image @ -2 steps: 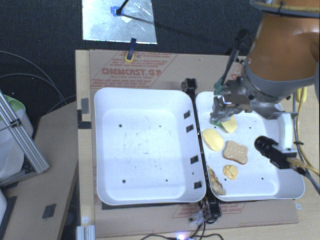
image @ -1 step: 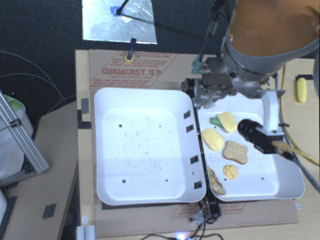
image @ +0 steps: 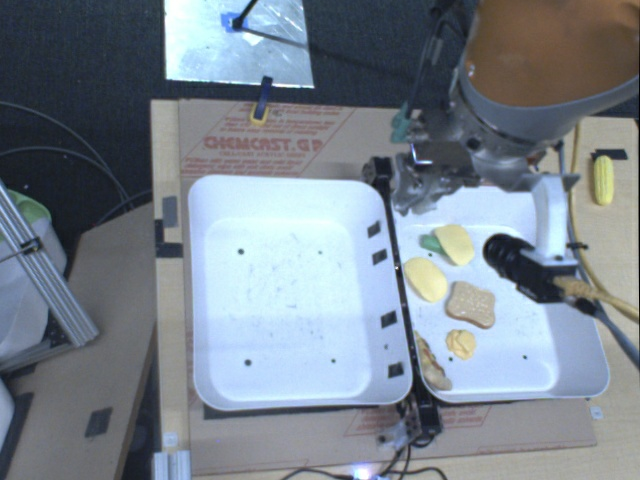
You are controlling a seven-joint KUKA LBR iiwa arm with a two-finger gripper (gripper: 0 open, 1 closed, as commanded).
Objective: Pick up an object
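White plastic, two bins: your left bin (image: 285, 298) lies bare; your right bin (image: 530, 368) carries the pickable stock. Listed there: two yellow pieces (image: 455, 243) (image: 426, 279), a green scrap (image: 431, 241) tucked beside the upper one, a tan waffle (image: 471, 305), a small yellow lump (image: 461, 344), and a brownish item (image: 432, 364) against the divider wall. All sit clustered near the divider, within your arm's reach. Gripper (image: 418, 190) hovers over the right bin's far corner; jaws: you cannot tell whether wide or closed.
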